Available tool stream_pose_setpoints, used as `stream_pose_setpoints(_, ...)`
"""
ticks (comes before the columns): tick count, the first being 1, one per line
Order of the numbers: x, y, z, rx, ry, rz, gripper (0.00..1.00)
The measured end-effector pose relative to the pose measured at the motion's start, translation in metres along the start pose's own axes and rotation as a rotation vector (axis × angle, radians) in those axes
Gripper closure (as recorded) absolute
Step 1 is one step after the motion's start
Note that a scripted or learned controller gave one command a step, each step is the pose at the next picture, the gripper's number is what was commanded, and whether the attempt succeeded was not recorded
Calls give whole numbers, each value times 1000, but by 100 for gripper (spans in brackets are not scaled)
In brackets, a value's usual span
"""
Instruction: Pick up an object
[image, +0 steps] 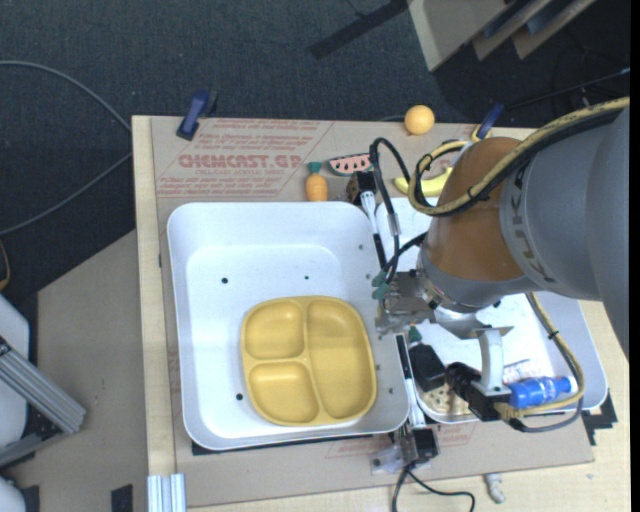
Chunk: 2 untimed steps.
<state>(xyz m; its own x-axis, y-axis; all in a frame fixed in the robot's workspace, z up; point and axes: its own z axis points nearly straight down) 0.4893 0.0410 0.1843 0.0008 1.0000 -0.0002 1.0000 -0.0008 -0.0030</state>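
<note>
Overhead slant view of a desk (240, 165) with two shallow white bins side by side. In the left bin (200, 250), one yellow divided plate (308, 358), lying flat toward the near right corner, close to the wall shared with the right bin (592, 372). Reaching in from the right, a bulky grey arm (560, 220) with an orange band, covering much of the right bin and hiding most of what lies there. Gripper (400, 312) low over the shared wall, just beside the plate's right edge, probably placed there to try for the plate or something near the divide. Whether the gripper is open or closed: cannot tell, since wrist and cables mask it. Nothing visibly held. Near the arm's lower edge in the right bin, a small blue-and-white item (540, 388) – another possible pick. Beyond the bins, outside the work area, an orange ball (419, 119) and a watermelon-slice toy (349, 163).
</note>
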Motion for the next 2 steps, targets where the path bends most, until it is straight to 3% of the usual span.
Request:
stream_pose_setpoints(1,38,34,0,-4,0,-2,100)
stream_pose_setpoints(2,84,21,77,-6,-1,1,100)
